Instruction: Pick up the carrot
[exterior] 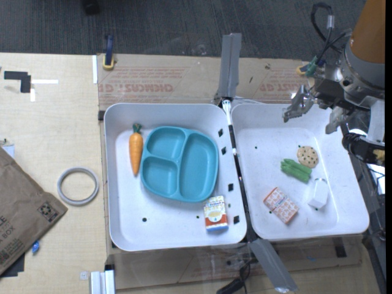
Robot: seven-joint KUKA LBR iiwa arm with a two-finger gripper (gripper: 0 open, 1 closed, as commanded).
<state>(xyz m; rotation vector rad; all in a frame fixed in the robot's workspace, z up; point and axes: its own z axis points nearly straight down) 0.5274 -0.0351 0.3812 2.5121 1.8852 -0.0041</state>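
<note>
Lying in the left white bin point(116, 182), the orange carrot with green top point(135, 149) sits at 9 o'clock of the teal three-compartment plastic plate point(180, 163), just beside its rim, green end toward 12 o'clock. Two-finger gripper point(313, 112) hangs over the right white bin point(352, 222) at its 12 o'clock edge, fingers spread apart, nothing between them.
</note>
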